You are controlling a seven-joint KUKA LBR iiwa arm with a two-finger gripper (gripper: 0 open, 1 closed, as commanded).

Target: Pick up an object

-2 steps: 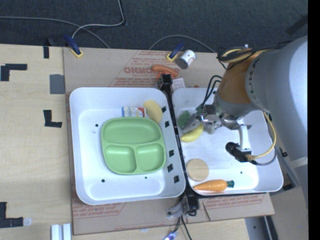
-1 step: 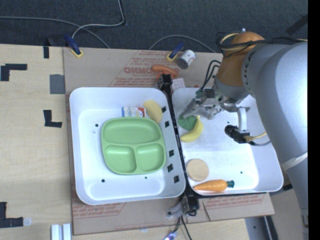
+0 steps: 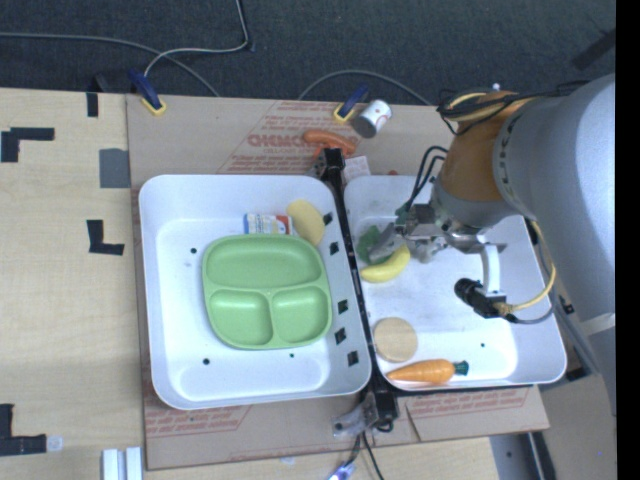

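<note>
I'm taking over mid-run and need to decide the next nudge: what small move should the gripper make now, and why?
Probably a short, straight descent onto the banana. The gripper hangs in the right bin, right by the banana's upper edge, next to a small green item. The round cookie and carrot lie farther off. Whether the banana is already gripped is not visible.

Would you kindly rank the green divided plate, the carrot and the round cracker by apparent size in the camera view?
1. green divided plate
2. carrot, longer than the cracker is wide
3. round cracker
</note>
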